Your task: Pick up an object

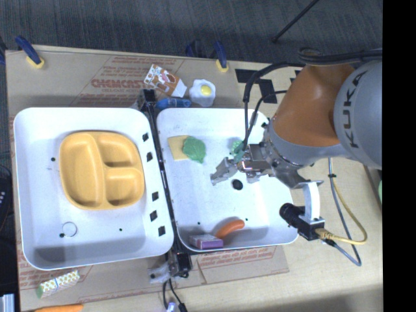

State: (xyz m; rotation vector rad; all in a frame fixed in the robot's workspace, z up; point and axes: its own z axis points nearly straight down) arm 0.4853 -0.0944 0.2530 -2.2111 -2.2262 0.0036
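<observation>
The gripper (pixel 224 171) is seen over the middle of the right bin (pixel 195 203); whether its claw is apart or together cannot be told. A green object (pixel 194 149) lies near the bin's far edge, an orange one (pixel 229 227) by its near edge.

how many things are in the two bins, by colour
yellow: 2, the divided tray in the left bin and a flat piece in the right bin
green: 2, a lump and a small piece
orange: 1
purple: 1
total: 6

Hand (pixel 224 171) above right bin (pixel 195 207)
</observation>
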